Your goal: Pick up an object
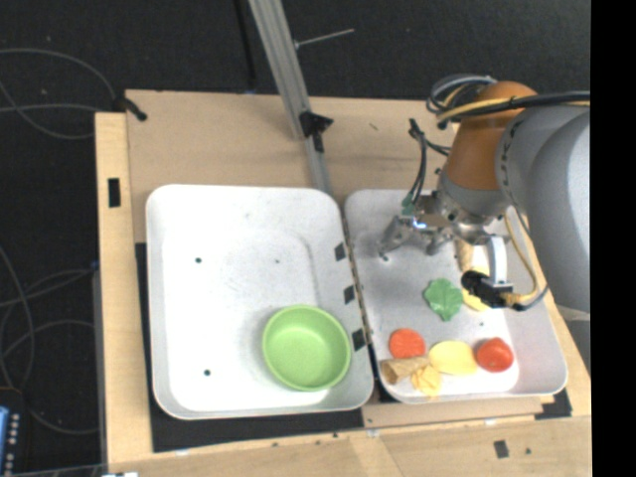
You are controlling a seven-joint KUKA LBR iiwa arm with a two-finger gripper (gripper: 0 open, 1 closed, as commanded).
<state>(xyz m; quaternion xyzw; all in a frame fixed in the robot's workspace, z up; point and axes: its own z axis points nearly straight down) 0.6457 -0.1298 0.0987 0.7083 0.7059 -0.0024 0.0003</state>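
While the end effector hangs spread and empty over the right bin, you risk it closing on nothing, since the green piece lies apart.

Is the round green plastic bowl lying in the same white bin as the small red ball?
No, the round green plastic bowl sits in the left bin, while the small red ball lies in the right bin.

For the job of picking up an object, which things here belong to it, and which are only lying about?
Belong to the job:
- gripper, over the right bin
- green piece
- orange ball
- yellow piece
- red ball

Only lying about:
- green bowl in the left bin
- metal pole
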